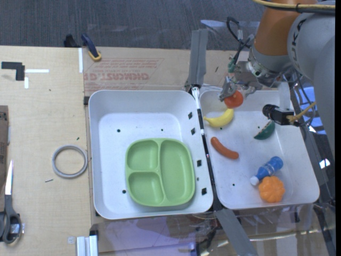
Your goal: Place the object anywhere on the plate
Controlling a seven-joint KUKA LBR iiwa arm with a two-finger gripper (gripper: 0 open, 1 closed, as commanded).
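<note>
We see the arm [298,31] reaching in from the right, w/ its gripper [231,91] over the back-left corner of the right bin [298,196]. A small red tomato [233,98] sits right at the fingertips, lifted off the bin floor as far as we can tell; the fingers look closed around its top, though the view is too small for us to be sure of the grip. Just below it lies a banana [220,119], and nearer the front a sausage [225,148]. Toward the right wall we find a green wedge [265,131], a blue bottle [269,168] and, touching it, an orange [272,189]. The left bin [106,143] holds the green plate [160,172], three compartments, approx. centered, well apart from the tomato. On the bench [42,121] to the left we note a tape ring [70,160] and scissors [9,217] at the edge.
</note>
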